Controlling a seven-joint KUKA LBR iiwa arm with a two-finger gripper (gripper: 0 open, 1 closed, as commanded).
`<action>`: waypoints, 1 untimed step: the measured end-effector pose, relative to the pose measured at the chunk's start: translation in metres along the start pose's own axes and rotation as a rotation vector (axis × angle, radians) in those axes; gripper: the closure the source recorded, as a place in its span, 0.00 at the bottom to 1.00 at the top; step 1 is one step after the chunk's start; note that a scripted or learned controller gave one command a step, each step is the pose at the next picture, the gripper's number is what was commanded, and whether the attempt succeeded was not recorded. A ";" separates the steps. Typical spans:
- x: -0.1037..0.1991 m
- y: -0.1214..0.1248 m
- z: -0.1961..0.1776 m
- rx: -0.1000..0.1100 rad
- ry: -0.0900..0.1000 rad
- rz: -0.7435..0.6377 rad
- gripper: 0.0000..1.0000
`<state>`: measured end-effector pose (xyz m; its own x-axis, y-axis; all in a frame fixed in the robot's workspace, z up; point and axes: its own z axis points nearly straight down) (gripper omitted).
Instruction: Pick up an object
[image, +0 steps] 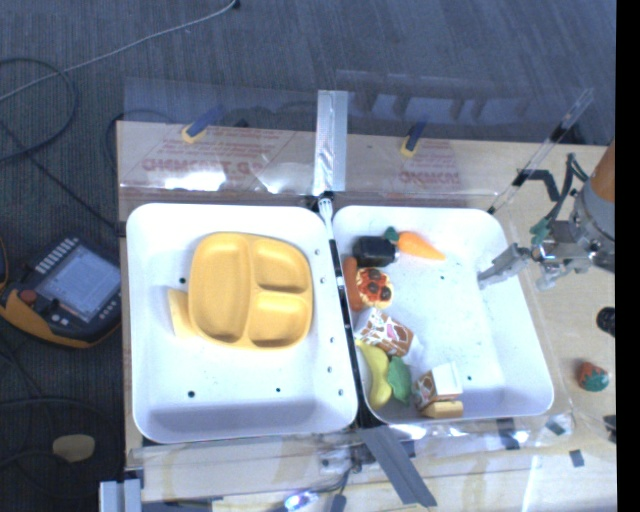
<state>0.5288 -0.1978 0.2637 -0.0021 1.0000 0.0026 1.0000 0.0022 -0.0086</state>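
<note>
— While the bench (470, 160) sits on dark grey carpet (60, 150), what lies nearest?

— Along the right bin (500, 340) by its left wall: a small block (440, 385), a banana (375, 375), then a patterned packet (385, 333). The left bin (150, 400) carries a yellow divided tray (248, 288).

— And the carrot?

— The carrot (418, 244) lies at the far end, long axis crosswise, tip pointing right, beside a black piece (372, 249).

— The gripper?

— The gripper (497, 268) hangs at the right rim, nothing visibly between its fingers; whether they are apart cannot be told.
</note>
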 end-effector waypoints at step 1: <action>0.059 0.063 0.058 0.000 -0.002 -0.013 0.00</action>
<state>0.5915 -0.1386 0.2056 -0.0153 0.9999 0.0012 0.9998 0.0153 -0.0091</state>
